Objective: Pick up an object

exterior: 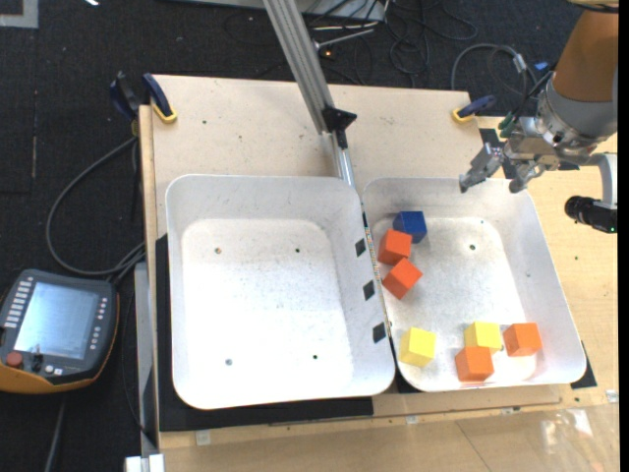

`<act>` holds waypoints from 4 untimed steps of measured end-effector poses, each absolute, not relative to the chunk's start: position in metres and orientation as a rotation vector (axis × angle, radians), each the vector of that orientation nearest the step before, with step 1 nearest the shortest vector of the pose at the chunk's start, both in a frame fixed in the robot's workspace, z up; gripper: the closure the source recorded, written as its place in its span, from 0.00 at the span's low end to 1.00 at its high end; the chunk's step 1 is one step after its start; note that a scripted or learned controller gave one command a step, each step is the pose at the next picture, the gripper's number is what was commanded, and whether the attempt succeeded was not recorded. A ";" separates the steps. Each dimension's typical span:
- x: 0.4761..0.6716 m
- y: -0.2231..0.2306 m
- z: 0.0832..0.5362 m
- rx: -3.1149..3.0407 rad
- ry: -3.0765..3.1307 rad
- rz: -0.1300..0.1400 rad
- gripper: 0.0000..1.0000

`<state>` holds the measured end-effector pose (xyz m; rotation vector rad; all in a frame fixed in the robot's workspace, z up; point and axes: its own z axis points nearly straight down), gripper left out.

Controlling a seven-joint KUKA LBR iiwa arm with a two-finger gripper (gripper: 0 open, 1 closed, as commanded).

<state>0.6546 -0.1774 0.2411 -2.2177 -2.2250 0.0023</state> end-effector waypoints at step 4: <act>0.680 -0.108 0.110 -2.236 -2.239 -0.027 0.00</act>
